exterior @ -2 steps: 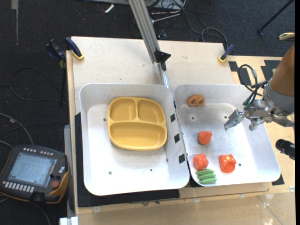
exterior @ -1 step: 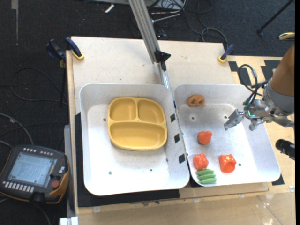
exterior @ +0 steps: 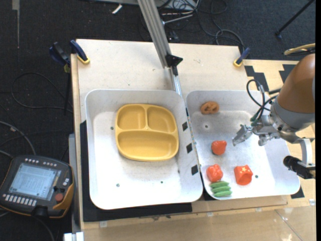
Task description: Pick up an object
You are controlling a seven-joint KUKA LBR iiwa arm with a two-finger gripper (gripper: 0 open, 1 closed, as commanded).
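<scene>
Camera view: two shallow white bins with rounded corners sit side by side on a pale table [exterior: 130,64], matte plastic with a few dark specks.

Left bin [exterior: 100,185] holds one yellow plate [exterior: 147,132], smooth, rounded-square, moulded into three compartments: two small ones on the far side, one long one on the near side.

Right bin [exterior: 281,182] holds five small toy-food pieces:
- brown pretzel [exterior: 209,107], knotted shape, at the far side near the divider.
- small red piece [exterior: 218,147], rounded and glossy, about mid-bin.
- second red piece [exterior: 214,172], lumpy, near side by the divider.
- red block [exterior: 243,174] with a pale spot on top, to the right of that one.
- green pods [exterior: 220,188], ribbed, at the near rim, touching or just beside the lumpy red piece.

Tool [exterior: 242,135] is grey metal, hanging over the right bin, just right of the small red piece and apart from it. Fingers look apart, nothing between them. Grey arm [exterior: 296,109] with orange band comes in from the right.
</scene>
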